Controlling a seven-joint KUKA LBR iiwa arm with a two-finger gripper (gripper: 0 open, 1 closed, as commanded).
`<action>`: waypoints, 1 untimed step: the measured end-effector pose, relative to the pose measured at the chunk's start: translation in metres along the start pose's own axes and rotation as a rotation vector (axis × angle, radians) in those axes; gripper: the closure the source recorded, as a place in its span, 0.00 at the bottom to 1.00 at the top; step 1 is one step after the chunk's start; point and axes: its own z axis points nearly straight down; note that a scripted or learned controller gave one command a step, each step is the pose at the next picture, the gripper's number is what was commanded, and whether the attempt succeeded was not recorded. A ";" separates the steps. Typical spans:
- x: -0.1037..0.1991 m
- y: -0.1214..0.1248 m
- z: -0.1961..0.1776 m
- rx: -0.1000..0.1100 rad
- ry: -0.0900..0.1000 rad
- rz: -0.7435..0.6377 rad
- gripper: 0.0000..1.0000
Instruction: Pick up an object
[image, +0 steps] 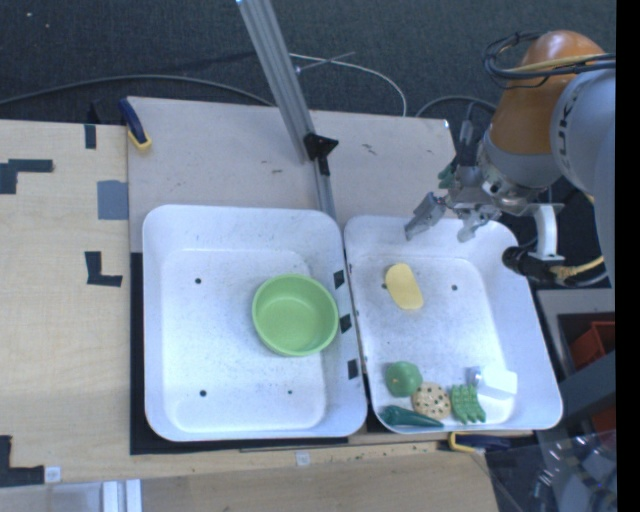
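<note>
The gripper hangs over the far edge of the right bin, its fingers spread apart with nothing between them. A yellow block lies just below it on the bin floor — apart from the fingers. Along the near edge sit a green ball, a speckled cookie and a small green toy. The left bin holds a green bowl, upright.

It looked like a robotics lab: a plywood bench patched with tape marks, loose cables trailing over dark carpet, a slanted aluminium post, and an industrial arm above two white bins.
</note>
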 end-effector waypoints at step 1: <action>0.001 0.000 0.065 0.002 0.000 0.001 0.00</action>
